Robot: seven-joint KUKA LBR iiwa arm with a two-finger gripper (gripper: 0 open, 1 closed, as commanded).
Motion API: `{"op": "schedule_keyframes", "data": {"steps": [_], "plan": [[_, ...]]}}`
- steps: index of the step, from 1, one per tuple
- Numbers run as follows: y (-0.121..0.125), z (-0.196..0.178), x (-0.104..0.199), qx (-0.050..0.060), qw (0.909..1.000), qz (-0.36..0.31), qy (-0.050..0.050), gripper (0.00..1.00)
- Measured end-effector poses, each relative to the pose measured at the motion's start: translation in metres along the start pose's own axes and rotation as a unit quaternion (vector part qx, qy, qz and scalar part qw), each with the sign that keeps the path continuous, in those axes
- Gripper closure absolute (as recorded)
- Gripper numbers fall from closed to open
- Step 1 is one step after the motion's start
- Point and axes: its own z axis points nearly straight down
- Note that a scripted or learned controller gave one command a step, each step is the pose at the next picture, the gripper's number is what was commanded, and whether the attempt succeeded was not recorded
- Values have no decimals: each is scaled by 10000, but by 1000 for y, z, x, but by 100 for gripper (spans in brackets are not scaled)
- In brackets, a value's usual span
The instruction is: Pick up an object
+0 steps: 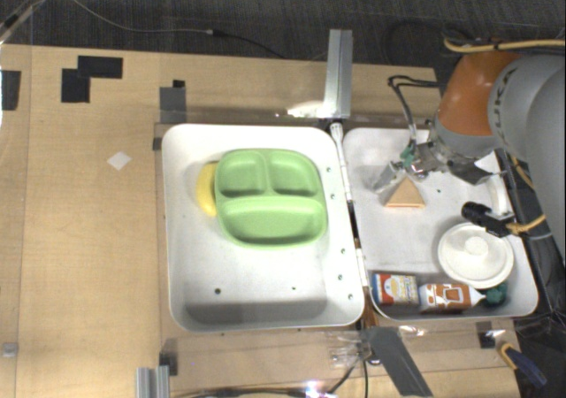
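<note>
Apparently early in the pick: nothing lifted yet. Tool [409,160] low over the far part of the right bin [371,210], just beyond a tan wedge-shaped block [404,196], the likeliest target; touching or merely close, impossible to tell. Open or closed, cannot tell either. Nearer in the same bin: white bowl [475,255] at right, small carton [395,289] and bottle [454,297] lying along the near wall. Left bin [256,290] carrying a green divided tray [268,195] over something yellow [205,189]. Still to do: close on an object, raise it clear of the worktop [80,237].
</note>
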Motion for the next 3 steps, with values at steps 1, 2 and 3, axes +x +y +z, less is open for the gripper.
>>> {"op": "schedule_keyframes", "data": {"steps": [1,2,3], "plan": [[7,-52,-45,0,9999,135,-3,0],[-12,0,-19,3,9986,-528,4,0],[-27,1,-37,13,9998,174,6,0]]}}
